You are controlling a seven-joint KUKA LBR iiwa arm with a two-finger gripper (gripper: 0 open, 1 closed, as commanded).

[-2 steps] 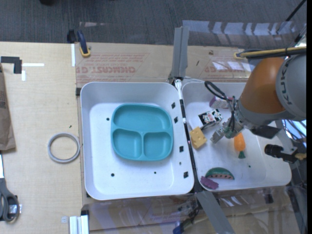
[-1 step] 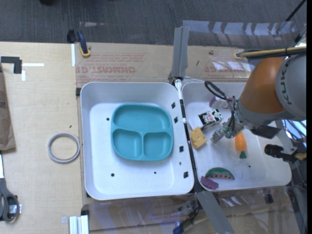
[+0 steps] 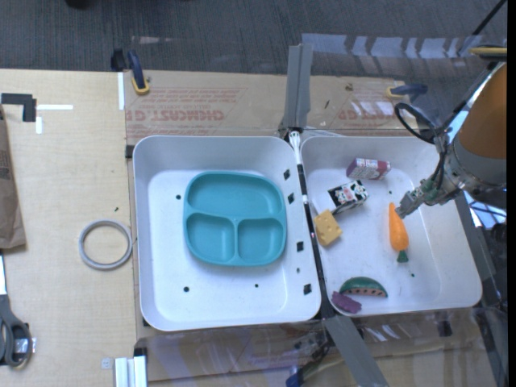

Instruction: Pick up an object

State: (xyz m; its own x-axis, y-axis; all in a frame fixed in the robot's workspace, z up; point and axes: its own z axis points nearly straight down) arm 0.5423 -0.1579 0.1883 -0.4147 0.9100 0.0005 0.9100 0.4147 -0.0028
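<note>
While the surface (image 3: 64,184) carries two white bins side by side, the left bin (image 3: 153,240) bears a teal divided plate (image 3: 235,218), and the right bin (image 3: 451,280) bears the small things. The grey arm (image 3: 484,135) reaches in from the right, and its claw (image 3: 409,203) hangs at the top end of a toy carrot (image 3: 398,230), near the bin's right part; whether the claw is wide or narrow I cannot tell, since its tip looks small and blurred here. The carrot lies on the bin floor, green stub toward the near edge. It is probably light, stiff plastic and rather slick, so the thick orange middle seems the best place to take hold. Further left lie a watermelon slice (image 3: 364,288), a pink packet (image 3: 368,168), a black-and-white piece (image 3: 348,195) and a cheese wedge (image 3: 327,228).
</note>
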